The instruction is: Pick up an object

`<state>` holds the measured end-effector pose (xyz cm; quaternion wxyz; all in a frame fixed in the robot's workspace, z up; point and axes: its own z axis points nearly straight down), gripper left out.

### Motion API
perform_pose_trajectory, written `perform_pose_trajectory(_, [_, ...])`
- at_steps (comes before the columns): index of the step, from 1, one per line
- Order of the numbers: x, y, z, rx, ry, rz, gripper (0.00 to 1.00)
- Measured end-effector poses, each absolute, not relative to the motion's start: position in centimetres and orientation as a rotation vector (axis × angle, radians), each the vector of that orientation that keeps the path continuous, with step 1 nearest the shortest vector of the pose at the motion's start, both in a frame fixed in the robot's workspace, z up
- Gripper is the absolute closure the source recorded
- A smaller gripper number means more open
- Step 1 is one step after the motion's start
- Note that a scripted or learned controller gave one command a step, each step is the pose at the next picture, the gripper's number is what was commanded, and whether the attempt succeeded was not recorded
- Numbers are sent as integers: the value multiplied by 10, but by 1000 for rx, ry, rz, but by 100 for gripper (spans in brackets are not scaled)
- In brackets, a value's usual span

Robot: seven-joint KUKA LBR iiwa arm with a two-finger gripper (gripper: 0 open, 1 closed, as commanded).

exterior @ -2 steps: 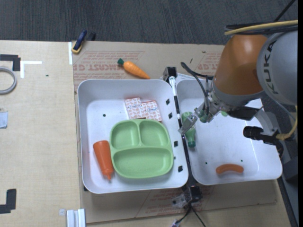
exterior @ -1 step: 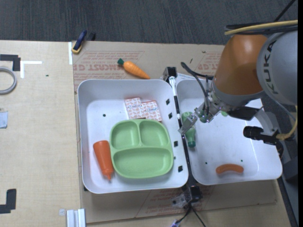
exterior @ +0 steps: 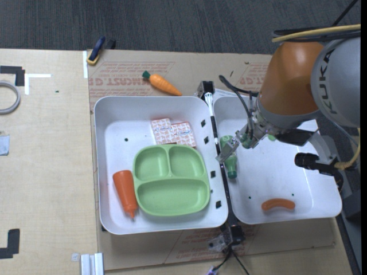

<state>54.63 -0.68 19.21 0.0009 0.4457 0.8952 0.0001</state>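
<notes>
Looked like the grasping step. Found the gripper (exterior: 231, 149) low in the right bin (exterior: 321, 211), hard by its left wall and directly above a small green bottle (exterior: 231, 167) that lay against that wall. Seemed to touch the bottle's upper end, or nearly so. Could not tell whether the gripper was apart, together or clamped on anything, so could not count the bottle as held.

Judged the next move to call for a sure closing on the bottle, then a straight lift clear of the wall, with little room on that side.

Could not make out the bottle's top, hidden under the gripper. Lost the bin's far right part behind the arm (exterior: 298, 79). Left alone a sausage (exterior: 278, 205) near the front, well apart from the gripper.
</notes>
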Motion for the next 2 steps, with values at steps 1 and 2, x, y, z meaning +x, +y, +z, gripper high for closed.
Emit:
perform_pose_trajectory(1, [546,-7,192,1400,2811,0,0])
perform_pose_trajectory(2, [546,-7,192,1400,2811,0,0])
